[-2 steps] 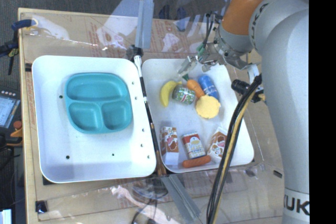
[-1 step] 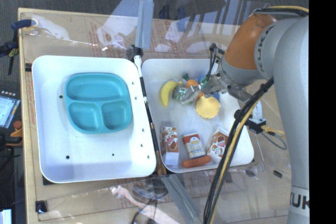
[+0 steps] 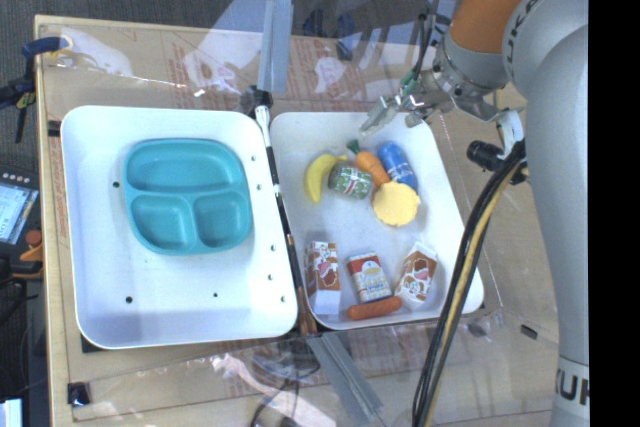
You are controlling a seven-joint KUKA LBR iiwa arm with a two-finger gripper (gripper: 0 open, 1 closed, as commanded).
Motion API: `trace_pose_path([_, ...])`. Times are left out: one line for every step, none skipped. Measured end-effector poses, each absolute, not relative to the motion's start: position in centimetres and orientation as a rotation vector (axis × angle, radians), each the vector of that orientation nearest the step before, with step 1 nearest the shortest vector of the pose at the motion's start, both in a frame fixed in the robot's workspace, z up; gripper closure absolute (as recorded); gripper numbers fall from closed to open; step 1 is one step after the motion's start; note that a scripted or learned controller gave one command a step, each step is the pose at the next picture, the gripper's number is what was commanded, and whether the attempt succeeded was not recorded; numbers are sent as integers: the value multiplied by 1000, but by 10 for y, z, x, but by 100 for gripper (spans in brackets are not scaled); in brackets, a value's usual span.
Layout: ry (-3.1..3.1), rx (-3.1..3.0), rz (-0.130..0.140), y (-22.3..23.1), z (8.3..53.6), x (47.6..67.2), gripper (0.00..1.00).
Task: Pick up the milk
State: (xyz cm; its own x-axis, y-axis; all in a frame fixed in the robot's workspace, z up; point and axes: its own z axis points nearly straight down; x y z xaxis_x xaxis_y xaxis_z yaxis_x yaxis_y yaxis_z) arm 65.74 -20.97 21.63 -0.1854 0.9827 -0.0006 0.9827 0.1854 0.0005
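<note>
1. I am seeing the end effector (image 3: pixel 392 111) hovering over the right bin's (image 3: pixel 452 205) far edge, fingers spread, gripping nothing.
2. The milk (image 3: pixel 419 276) is lying well apart from it, toward the bin's near corner, beside two other cartons (image 3: pixel 345 275).

only thing i can read is a white "KU" on the grey arm (image 3: pixel 572 385) bottom right; carton (image 3: pixel 368 277) labels too blurry

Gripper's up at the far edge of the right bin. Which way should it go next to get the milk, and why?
Probably travel toward the near side of the right bin. The gripper hangs over the far rim, by the banana and carrot, while the cartons, the likely milk among them, lie in a row at the near wall.
</note>
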Motion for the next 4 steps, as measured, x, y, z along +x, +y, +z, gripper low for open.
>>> trace_pose_path([2521, 1882, -3, -210, 179, 587, 0])
trace_pose_path([2535, 1852, -1, -204, 353, 530, 0])
trace_pose_path([2546, 1852, -3, -185, 186, 476, 0])
trace_pose_path([2586, 1754, 9, -157, 110, 483, 0])
